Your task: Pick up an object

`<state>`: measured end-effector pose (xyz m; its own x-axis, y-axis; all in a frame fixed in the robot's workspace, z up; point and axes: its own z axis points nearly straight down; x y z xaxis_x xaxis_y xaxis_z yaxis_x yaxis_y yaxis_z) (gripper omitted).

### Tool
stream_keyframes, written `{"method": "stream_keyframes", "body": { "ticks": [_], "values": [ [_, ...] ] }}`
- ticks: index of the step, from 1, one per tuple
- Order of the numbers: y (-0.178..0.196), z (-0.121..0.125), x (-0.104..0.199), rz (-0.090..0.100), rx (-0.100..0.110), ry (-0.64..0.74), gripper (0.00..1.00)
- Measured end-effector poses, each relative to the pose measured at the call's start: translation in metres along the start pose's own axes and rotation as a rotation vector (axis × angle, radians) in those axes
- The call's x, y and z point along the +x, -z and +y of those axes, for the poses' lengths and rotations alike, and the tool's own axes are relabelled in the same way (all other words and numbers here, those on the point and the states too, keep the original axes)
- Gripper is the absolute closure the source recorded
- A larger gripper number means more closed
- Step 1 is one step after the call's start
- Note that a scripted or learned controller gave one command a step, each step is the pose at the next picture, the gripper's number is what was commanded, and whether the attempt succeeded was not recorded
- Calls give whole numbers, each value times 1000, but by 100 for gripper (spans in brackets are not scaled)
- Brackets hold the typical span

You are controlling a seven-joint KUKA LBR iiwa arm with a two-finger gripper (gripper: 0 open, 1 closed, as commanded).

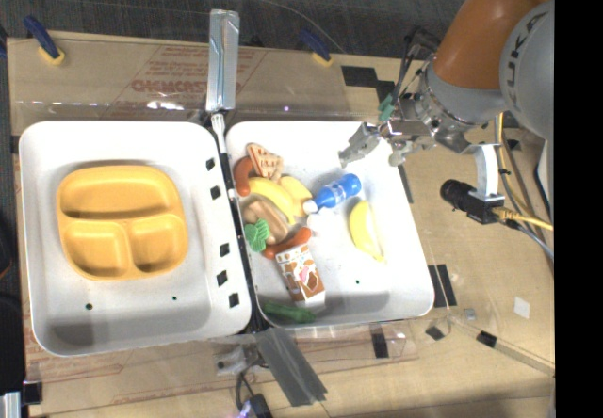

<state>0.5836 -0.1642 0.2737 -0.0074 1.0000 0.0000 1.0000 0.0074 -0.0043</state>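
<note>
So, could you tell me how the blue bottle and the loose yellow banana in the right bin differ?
The small blue plastic bottle with a white cap is blue and roughly cylindrical; the loose yellow toy banana is yellow and curved. The bottle lies slantwise, its cap against the pile of toy food; the banana lies apart from the pile, nearer the bin's right wall. Both lie flat in the right white bin, below the claw.

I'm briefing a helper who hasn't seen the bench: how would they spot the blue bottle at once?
Look in the right white bin, the one crowded with toy food, not the one holding the yellow tray. The blue bottle lies on its side near the bin's middle, between the pile and a lone banana. It is the only blue item, white-capped.
</note>
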Motion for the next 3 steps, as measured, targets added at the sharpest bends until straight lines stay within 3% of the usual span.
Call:
{"method": "stream_keyframes", "body": {
  "ticks": [1,2,3],
  "values": [
    [-144,-31,13,2,8,-226,0],
    [-165,27,45,-1,-3,-219,0],
    [-181,26,58,1,1,-350,0]
  ]
}}
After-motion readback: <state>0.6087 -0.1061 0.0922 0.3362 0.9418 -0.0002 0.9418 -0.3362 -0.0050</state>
